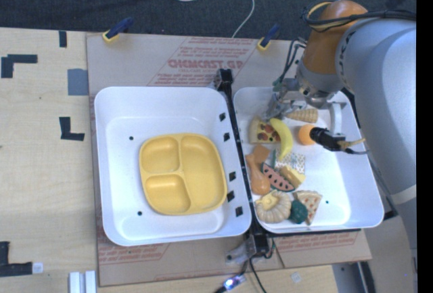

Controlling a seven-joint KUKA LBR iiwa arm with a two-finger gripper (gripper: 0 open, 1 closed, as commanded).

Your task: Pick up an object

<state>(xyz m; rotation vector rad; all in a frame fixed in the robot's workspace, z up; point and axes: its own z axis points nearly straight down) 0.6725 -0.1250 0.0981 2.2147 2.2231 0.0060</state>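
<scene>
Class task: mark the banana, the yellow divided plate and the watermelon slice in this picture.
banana (284,136), camera view, middle of its curve.
yellow divided plate (183,173), camera view, central divider.
watermelon slice (279,178), camera view, red flesh.

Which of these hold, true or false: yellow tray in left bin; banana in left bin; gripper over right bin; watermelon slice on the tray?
1. The yellow tray lies in the left bin. True.
2. The banana is in the left bin. False: it lies in the right bin.
3. The gripper is over the right bin's far end. True.
4. The watermelon slice sits on the tray. False: it is in the right bin among the toy food.
</scene>
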